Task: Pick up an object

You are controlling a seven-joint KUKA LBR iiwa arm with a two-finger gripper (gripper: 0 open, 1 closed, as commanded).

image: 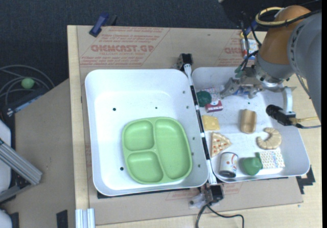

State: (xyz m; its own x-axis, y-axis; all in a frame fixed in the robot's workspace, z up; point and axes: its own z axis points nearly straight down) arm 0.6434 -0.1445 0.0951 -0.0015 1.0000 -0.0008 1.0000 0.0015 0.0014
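Note:
My gripper (241, 90) hangs over the back part of the right bin (301, 150). It is open, with nothing between its fingers. Just to its left lie a dark green object (204, 97) and a red and white packet (214, 105). A tan bread roll (248, 120) lies in front of the gripper, and a croissant (269, 139) lies further front and right. A yellow cheese wedge (210, 121), a pizza slice (220, 143), a small can (228, 164), a green pepper (250, 165) and a patterned cracker (272, 159) fill the front of that bin.
The left bin (102, 94) holds a light green divided plate (155, 149). A ridge with black clips (185, 61) separates the two bins. A small blue object (99, 25) lies on the bench at the back left.

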